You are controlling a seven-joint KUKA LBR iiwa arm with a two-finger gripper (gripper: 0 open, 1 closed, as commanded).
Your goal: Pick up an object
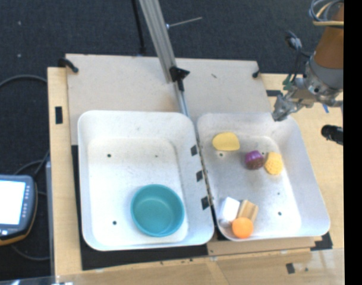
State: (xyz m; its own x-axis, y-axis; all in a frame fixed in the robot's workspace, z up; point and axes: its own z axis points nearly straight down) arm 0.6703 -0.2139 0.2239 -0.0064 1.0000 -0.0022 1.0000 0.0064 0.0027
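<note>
From above, the gripper [281, 109] hangs over the far right corner of the right bin [305, 159], at its rim, with nothing seen between its fingers; whether they are spread or pressed together I cannot tell, since they blur into one grey tip. The arm [328, 52] is cut off by the right edge, so only its orange band and wrist show.

In the right bin lie six small things. A yellow lump [226, 141] sits near the far left part, its long axis running left to right. A purple ball [254, 160] lies mid-bin, touching or just beside a yellow knobbly piece [274, 164] on its right, whose long axis runs roughly near to far. In the near left corner a white block [229, 208], a tan block [247, 209] and an orange ball [242, 228] crowd together; the tan block tilts, its long axis slanting from far right to near left. Their exact shapes are hard to make out.

The left bin [109, 135] holds a teal bowl [158, 210], upright, near its front right.
</note>
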